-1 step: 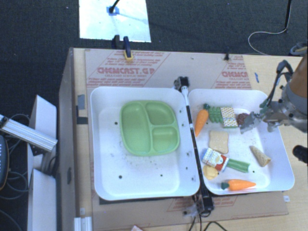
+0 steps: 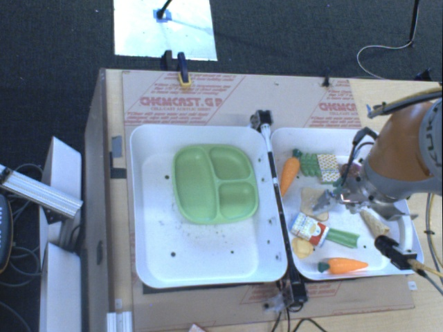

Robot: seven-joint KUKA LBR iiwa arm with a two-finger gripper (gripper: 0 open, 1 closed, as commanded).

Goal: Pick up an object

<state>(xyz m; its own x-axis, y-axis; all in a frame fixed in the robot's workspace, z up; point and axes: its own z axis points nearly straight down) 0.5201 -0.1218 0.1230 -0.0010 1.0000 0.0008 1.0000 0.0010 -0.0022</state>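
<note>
The right bin (image 2: 405,272) holds several toy foods. An orange carrot (image 2: 289,173) lies at its left wall, with a green patterned piece (image 2: 320,164) beside it. A small red-and-white carton (image 2: 309,228) sits lower down, next to a green stick (image 2: 343,238). A second carrot (image 2: 342,265) lies near the front rim. My gripper (image 2: 333,199) hangs low over the middle of this bin, above a pale flat piece (image 2: 310,198) and just up and right of the carton. Nothing can be seen held in it.
The left bin (image 2: 149,185) holds a green divided plate (image 2: 213,184). A tan stick-shaped piece (image 2: 374,223) lies to the right of my gripper. A yellowish lump (image 2: 302,247) sits below the carton. My arm (image 2: 408,147) covers the right bin's far right side.
</note>
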